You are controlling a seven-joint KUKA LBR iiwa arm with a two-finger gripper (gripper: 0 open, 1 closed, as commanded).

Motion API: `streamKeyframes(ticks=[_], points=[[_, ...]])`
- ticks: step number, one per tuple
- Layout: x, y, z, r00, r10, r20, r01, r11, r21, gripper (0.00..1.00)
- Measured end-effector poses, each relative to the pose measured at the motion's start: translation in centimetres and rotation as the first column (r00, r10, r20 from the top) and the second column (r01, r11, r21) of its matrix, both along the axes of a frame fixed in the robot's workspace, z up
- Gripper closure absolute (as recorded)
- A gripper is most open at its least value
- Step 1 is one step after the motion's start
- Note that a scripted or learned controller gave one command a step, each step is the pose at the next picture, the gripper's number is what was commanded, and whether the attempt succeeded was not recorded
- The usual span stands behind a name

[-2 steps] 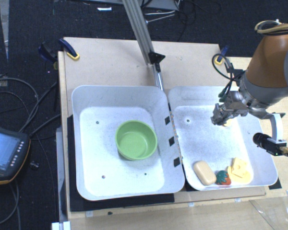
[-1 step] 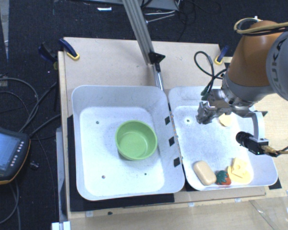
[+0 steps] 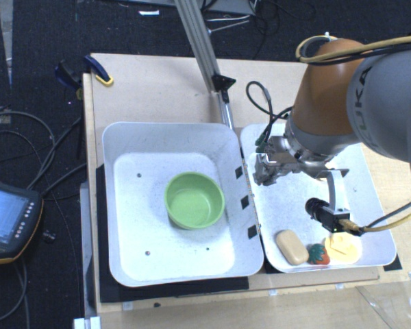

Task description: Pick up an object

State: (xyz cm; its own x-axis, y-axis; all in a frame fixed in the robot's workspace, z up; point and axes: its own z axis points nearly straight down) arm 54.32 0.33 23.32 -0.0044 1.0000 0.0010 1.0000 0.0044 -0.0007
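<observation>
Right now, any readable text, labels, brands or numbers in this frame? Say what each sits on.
"KU": partial dark lettering on the grey arm housing, cut off at the frame's right edge; the rest can't be read.
Handheld pendant screen at far left: lit, contents too blurred to read.
Green bowl, both white bins, and the small items near the right bin's front edge: no markings to be seen.
</observation>
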Motion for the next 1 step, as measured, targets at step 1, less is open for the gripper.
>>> streamKeyframes(ticks=[1], points=[[-0.25,5.17,-0.88,1.0,0.0,0.0,0.0,1.0,0.0,1.0]])
